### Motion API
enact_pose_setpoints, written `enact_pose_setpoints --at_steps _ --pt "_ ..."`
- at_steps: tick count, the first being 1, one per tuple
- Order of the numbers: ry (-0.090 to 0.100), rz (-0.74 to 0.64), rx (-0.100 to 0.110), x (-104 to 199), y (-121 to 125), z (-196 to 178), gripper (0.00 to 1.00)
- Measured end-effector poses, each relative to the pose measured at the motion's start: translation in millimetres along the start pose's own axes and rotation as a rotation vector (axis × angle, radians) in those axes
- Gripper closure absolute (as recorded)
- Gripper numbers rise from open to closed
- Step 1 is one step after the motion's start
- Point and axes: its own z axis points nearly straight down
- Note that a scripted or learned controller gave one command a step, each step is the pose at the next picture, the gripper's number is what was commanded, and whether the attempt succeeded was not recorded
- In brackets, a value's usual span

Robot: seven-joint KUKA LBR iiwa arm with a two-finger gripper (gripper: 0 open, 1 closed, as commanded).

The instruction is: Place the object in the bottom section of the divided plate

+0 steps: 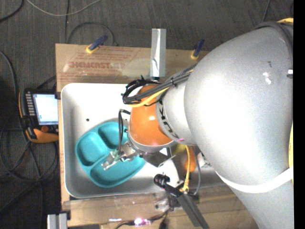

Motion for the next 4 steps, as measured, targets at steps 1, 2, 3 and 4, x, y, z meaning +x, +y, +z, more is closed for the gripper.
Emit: enact_pose_setpoints --at_steps 1,2,3,4 --pt "-0.009 0.49 0.012 39.0 19.6 1.1 0.0" --pt "-0.007 0.974 -0.003 76.5 36.5 0.8 0.0" --pt "-0.012 0.725 0.021 47.4 61.1 -62.4 0.0" --pt "-0.012 1.021 0.003 36.2 117.2 -3.9 0.0"
